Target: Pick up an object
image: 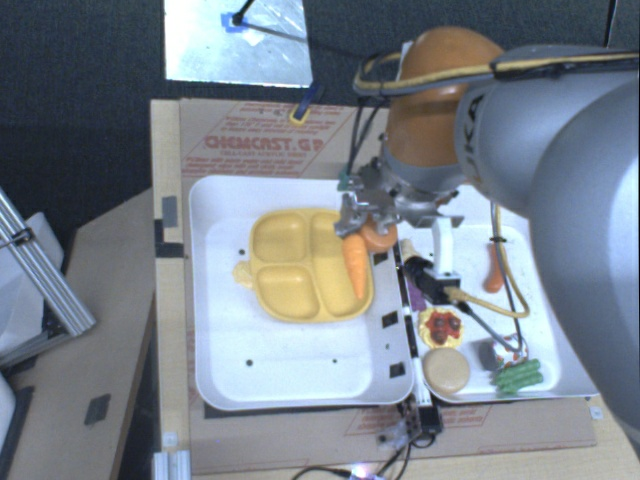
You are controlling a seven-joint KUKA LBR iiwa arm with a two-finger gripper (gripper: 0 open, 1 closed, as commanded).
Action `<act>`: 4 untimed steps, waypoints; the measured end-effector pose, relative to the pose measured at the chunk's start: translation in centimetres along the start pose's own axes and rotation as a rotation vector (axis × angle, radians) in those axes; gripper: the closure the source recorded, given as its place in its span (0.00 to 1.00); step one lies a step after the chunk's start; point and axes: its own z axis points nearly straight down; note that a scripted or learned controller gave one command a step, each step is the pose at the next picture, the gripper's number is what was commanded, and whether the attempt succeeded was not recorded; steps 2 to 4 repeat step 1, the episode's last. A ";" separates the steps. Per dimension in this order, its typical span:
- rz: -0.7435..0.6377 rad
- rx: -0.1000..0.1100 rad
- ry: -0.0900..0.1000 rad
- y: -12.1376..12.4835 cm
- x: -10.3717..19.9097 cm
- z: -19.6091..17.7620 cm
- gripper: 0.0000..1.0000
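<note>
The carrot [355, 265] is the object that the task seems to concern now; it lies on the right side of the yellow divided plate [290, 278], in the left bin [215, 368], with its thick end pointing to the far edge of the bin and its thin end toward the near edge.

Nearest to the camera, at the near edge of the right bin [555, 373], there are a round tan bun [446, 369], green beans [517, 375] at the near right corner and a small grey block [488, 353] — a little further stands a small pizza piece [442, 327] with red topping. Further again, close to the right wall of this bin, lies a red-orange sausage [494, 266].

The gripper [353, 218] is at the far part of the divider between the two bins, just over the thick end of the carrot, and an orange round thing [379, 235] is just beside it. Whether its fingers are apart or together cannot be told, because the wrist covers them. It also cannot be told if the carrot is between them or only under them.

The step in hand looks like the grasp at the carrot's top end. The next move probably calls for a firm closing and then a straight lift — the carrot is smooth and narrowing, so it may slip.
</note>
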 end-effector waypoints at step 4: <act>0.006 -0.002 -0.001 0.4 -0.9 -1.5 1.00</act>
